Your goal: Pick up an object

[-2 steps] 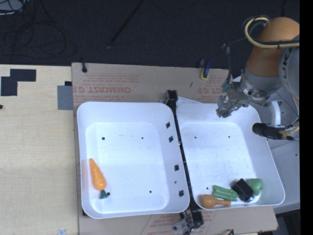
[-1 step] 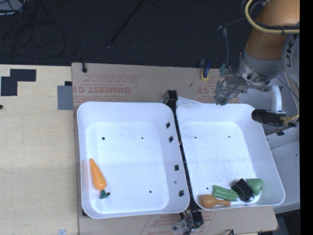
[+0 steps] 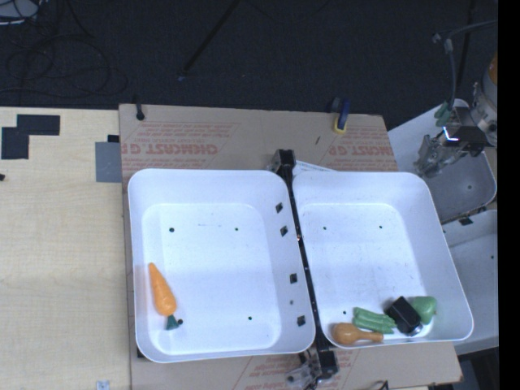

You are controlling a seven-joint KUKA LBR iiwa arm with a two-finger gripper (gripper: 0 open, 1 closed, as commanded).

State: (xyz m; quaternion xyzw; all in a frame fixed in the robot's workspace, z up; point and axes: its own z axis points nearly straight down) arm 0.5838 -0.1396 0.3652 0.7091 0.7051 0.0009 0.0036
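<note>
Off beyond the right bin's (image 3: 443, 242) far right corner, the gripper (image 3: 439, 146) hangs over the grey bench, well apart from every toy, and whether it is open or closed cannot be told. A toy carrot (image 3: 162, 290) lies alone near the left bin's (image 3: 203, 187) front left corner. Clustered along the right bin's front edge are an orange gourd (image 3: 355, 334), a green pea pod (image 3: 374, 320), a black block (image 3: 404, 314) and a green toy (image 3: 425, 305) beside it.

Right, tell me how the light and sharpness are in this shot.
Camera view: even overhead light, the left white plastic bin bright with a soft shadow band across its floor; the orange toy carrot reads clearly; the dark floor at the top is underexposed; the small black block is slightly soft.
</note>
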